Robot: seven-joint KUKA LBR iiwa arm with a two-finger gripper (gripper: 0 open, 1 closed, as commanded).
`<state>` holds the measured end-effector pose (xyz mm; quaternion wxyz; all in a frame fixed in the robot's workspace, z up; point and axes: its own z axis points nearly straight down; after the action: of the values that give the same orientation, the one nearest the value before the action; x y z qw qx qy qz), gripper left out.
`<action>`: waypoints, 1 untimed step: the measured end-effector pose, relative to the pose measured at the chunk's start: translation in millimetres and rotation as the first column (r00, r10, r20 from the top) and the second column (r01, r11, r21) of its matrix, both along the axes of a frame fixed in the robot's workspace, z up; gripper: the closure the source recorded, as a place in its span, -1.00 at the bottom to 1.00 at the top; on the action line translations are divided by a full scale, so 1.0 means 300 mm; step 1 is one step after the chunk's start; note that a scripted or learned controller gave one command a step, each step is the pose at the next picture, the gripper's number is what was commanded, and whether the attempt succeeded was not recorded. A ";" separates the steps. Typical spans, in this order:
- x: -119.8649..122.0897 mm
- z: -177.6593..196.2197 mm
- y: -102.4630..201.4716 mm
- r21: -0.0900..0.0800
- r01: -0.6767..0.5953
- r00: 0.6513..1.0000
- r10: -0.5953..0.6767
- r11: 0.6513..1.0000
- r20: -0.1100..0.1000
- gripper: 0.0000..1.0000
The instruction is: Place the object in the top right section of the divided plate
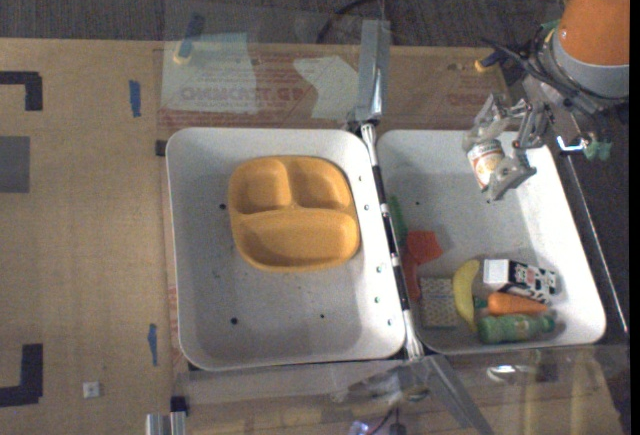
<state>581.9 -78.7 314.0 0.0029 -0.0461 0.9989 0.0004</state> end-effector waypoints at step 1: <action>-0.014 0.008 0.034 0.001 0.116 0.993 -0.116 0.993 -0.001 1.00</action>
<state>577.6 -68.6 316.3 0.0025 0.0120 0.9999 0.0006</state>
